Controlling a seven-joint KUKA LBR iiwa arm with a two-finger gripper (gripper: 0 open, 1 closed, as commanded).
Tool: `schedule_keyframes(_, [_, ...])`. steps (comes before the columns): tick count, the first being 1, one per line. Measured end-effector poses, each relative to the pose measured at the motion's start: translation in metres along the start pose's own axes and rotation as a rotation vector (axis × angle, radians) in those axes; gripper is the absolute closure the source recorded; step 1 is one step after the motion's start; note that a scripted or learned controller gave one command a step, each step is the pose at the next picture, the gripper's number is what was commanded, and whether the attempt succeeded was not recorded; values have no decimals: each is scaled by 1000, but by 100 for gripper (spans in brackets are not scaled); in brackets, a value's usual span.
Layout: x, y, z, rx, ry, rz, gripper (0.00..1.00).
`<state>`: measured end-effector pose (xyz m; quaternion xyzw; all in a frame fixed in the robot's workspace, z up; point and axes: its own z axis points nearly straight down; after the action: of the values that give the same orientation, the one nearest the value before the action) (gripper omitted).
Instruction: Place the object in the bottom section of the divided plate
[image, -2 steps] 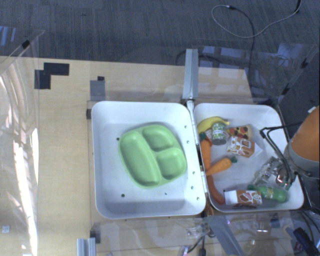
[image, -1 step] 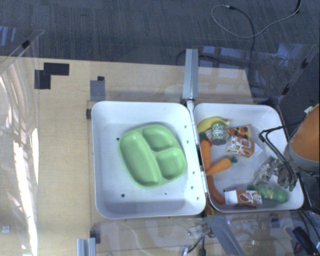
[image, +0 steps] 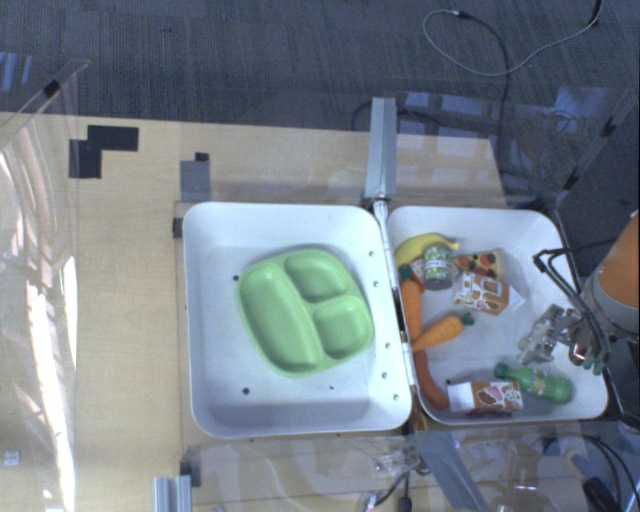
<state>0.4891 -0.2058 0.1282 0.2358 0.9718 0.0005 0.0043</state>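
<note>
Claw (image: 548, 340), its state impossible to tell, hovers just above the small green plastic bottle (image: 538, 382); best descend squarely over that bottle's middle before pinching.

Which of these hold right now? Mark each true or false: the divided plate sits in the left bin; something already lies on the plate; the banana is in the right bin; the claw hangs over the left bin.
1. The green divided plate sits in the left bin. True.
2. Something lies on the plate. False: its sections are bare.
3. The banana is in the right bin. True.
4. The claw hangs over the left bin. False: it is over the right bin, above the green bottle.
</note>
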Motion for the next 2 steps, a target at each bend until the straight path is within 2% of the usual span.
schedule_keyframes(1, [-1, 4, 38, 0, -8, -268, 100])
schedule_keyframes(2, [-17, 9, 39, -1, -5, -71, 100])
